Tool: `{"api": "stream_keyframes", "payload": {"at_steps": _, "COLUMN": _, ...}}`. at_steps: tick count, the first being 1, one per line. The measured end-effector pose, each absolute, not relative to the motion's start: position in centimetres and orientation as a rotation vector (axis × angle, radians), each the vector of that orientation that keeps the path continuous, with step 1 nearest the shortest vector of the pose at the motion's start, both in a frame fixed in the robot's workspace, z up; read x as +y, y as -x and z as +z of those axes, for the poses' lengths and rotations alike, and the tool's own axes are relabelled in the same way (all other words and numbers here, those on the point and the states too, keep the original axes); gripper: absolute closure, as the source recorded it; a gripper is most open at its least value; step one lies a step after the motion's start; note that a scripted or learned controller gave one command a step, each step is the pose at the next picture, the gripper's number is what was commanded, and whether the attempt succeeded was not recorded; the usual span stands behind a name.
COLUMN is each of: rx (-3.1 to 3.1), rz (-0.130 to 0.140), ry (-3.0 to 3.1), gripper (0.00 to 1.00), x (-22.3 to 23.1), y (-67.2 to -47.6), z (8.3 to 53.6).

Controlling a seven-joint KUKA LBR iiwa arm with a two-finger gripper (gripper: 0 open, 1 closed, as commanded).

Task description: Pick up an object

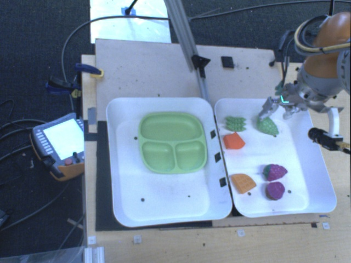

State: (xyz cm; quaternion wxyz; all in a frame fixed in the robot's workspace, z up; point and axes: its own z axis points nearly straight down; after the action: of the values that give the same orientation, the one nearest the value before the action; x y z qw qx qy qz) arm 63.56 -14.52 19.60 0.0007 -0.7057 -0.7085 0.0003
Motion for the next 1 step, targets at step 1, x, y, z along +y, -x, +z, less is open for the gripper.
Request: {"api": "stream_keyframes", "payload": {"at_steps": 1, "rx": -2.227, "rz": -0.002, "ry": 2.218, "gripper": 0.00, "x": -14.52, "y": -63.65, "z": 19.77}}
